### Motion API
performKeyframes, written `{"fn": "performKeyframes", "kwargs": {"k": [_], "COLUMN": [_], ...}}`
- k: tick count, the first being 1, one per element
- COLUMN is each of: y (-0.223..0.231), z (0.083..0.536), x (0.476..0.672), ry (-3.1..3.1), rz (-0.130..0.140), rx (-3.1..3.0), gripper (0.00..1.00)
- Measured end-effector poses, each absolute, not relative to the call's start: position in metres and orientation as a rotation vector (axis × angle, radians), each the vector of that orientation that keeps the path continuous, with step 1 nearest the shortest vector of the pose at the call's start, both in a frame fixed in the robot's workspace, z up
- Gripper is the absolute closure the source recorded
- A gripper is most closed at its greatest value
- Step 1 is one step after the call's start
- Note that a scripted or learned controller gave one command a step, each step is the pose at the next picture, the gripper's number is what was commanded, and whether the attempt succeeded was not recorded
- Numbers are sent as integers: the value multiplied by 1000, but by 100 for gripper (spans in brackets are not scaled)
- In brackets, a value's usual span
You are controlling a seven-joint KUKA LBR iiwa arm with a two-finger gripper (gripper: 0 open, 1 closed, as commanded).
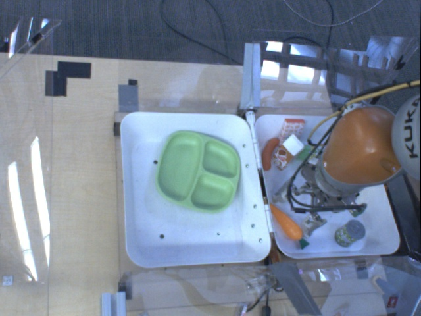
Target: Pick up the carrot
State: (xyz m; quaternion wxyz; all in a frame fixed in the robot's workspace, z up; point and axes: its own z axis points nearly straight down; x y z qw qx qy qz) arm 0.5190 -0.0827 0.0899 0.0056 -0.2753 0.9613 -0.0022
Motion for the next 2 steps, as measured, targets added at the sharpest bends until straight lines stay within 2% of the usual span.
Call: {"fn": "performKeyframes", "kwargs": {"k": [1,2], "y": [-82,-81], "z": [103,103], "x": [523,523], "ry": [3000,3000], "rz": [-11,-10], "rx": [-853,-854], "gripper": [100,0]}}
